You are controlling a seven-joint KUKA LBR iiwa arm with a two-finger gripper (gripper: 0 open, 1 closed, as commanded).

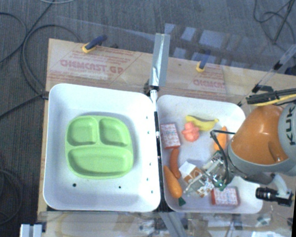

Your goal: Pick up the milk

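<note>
The gripper (209,178) sits low in the right bin (243,112), toward the lower right of the frame, hanging under the arm's orange band (259,135). Whether its fingers are spread or pressed together I cannot tell; the metal parts blur into the things beneath them. Right under and beside the gripper lies the milk (192,173), a small white carton with brown print, tilted on the bin floor. It seems to touch the gripper, but I cannot see it caught between the fingers.

Just left of the milk, two carrots lie along the bin's left wall: one carrot (173,183) with a green tip pointing to the lower edge, and a thinner one (174,156) above it. A pink-and-white packet (170,135) lies above those. Toward the upper middle of the bin sit a pink lump (191,131) and a yellow banana (202,122), touching. A red box (225,197) rests just right of the gripper, near the bin's lower edge.

The left bin (51,184) bears a green divided plate (101,147), with three compartments, well apart from the gripper. The bench (65,54) carries both bins.
</note>
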